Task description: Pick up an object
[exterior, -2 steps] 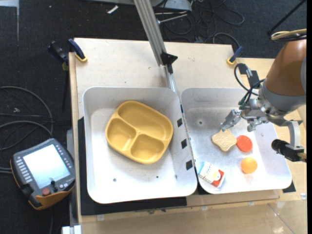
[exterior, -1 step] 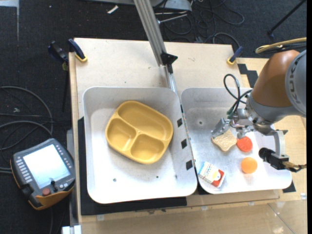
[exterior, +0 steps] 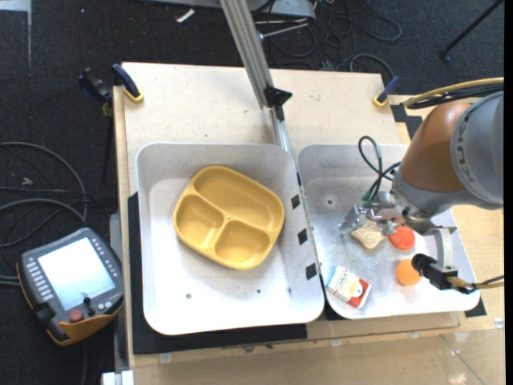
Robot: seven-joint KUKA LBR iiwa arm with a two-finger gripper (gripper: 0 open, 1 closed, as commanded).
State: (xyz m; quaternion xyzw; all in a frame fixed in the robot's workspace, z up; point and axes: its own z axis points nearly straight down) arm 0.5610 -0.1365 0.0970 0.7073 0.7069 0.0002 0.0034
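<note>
Camera view: claw [exterior: 362,220] low in right bin [exterior: 337,184], touching tan object [exterior: 369,236]; finger spread impossible to tell.

Arm [exterior: 457,155] hides part of right bin [exterior: 321,184].

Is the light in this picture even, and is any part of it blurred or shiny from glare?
In the camera view the light is soft and even; the yellow tray casts only a faint shadow in the left bin. The right bin shows mild grey sheen, no harsh glare. The arm looks slightly soft; the gripper over the beige object is hard to resolve.
</note>
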